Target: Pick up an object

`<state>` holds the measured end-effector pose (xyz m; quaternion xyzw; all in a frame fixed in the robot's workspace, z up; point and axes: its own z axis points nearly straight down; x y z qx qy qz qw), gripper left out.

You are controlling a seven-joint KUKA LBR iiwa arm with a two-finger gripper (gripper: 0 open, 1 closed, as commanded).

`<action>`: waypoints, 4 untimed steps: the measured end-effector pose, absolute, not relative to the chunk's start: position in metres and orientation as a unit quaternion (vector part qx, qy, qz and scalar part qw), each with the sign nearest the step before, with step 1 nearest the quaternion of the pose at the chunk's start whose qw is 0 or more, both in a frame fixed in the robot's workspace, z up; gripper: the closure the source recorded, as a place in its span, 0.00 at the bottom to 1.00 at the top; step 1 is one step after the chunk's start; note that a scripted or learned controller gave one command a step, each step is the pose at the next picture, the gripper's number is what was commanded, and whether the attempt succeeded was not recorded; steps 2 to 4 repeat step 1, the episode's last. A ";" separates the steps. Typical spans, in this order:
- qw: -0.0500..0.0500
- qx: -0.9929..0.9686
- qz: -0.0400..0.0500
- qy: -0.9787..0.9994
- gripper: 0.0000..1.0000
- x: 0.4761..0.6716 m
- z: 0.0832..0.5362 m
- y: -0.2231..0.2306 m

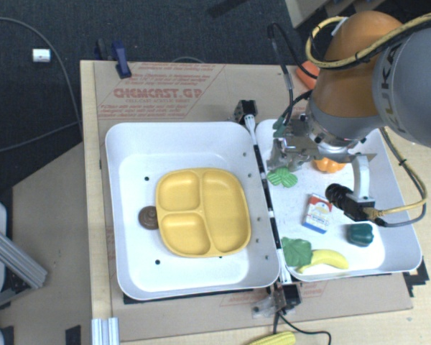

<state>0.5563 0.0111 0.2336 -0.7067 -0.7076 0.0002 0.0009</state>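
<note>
The grey arm [416, 85] with its orange band reaches in from the right and hangs over the upper left part of the right white bin [388, 249]. Its gripper [284, 160] sits low near the wall that the two bins share. From this angle the wrist covers the claw, so I cannot tell whether it is apart or together, and nothing is visibly clamped in it.

Just below the gripper, on the bin floor, lies a small flat green piece [282, 179], possibly touching the claw's tip, though the view is too poor there to be sure. An orange rounded object [329, 166] peeks out from under the wrist, to the right of the green piece. Nearer the middle of the bin lies a small red, white and blue box [317, 213]. A dark green pepper-shaped toy [360, 233] rests to its lower right. Along the bin's near edge a yellow banana [329, 259] lies just beside a green leafy piece [297, 251].

The left white bin [129, 192] holds a yellow plastic tray with three compartments [202, 212], lying flat at its centre. A brown round disc [148, 217] shows at the tray's left edge, partly tucked under it. Both bins stand side by side on the cardboard-covered bench [158, 92].
</note>
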 end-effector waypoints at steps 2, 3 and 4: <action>0.000 -0.707 0.000 -0.708 1.00 0.547 0.243 0.043; 0.000 -0.707 0.000 -0.708 1.00 0.547 0.243 0.043; 0.000 -0.707 0.000 -0.708 1.00 0.547 0.243 0.043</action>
